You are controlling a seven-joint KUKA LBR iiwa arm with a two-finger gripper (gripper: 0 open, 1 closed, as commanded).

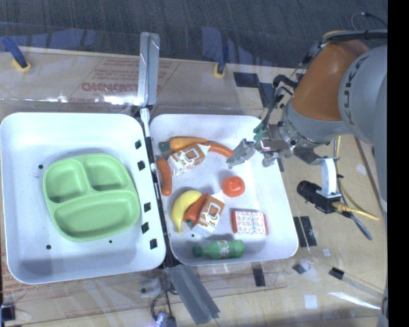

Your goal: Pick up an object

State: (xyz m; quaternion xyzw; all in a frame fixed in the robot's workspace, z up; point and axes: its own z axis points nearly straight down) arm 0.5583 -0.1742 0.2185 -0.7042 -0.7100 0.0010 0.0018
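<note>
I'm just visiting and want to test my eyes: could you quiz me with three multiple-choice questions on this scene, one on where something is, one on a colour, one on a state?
1. Where is the green plate?
A. left bin
B. right bin
C. on the bench

2. What colour is the bottle?
A. red
B. green
C. blue

3. How does the bottle lie?
A. upright
B. on its side
C. leaning on the banana

Answers:
1. A, the plate sits in the left bin, alone.
2. B, the bottle at the near wall of the right bin is green.
3. B, it lies flat along that wall, apart from the banana; the pincer is above the bin's far right part.
</note>
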